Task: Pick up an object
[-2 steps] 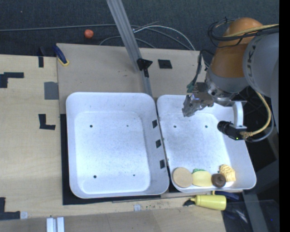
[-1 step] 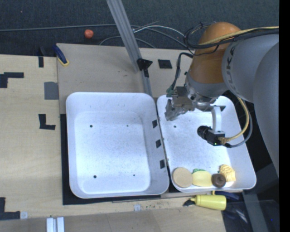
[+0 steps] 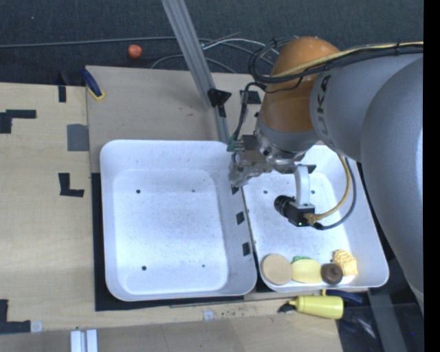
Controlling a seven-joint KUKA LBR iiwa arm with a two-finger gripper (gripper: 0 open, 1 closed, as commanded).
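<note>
Two-finger gripper (image 3: pixel 238 175) is hovering at the divide between the left white bin (image 3: pixel 165 213) and the right white bin (image 3: pixel 271 237) — can't tell whether it's open or closed. Pick candidates are sitting well apart from it along the right bin's near edge — tan round disc (image 3: pixel 277 269), yellow rounded lump (image 3: pixel 306 271), small green piece (image 3: pixel 300 260), dark brown round piece (image 3: pixel 331 274), yellow ridged block (image 3: pixel 344 261).

bench: my pale wood top (image 3: pixel 34 227), black tape marks (image 3: pixel 67 184) and a grey patch (image 3: pixel 78 137) at left | raised plywood board (image 3: pixel 151 103) | floor: dark carpet (image 3: pixel 62 20), loose cables (image 3: pixel 227 40), small orange ball (image 3: pixel 135 49) | slanted grey metal pole (image 3: pixel 189 48) | light: even, soft
</note>
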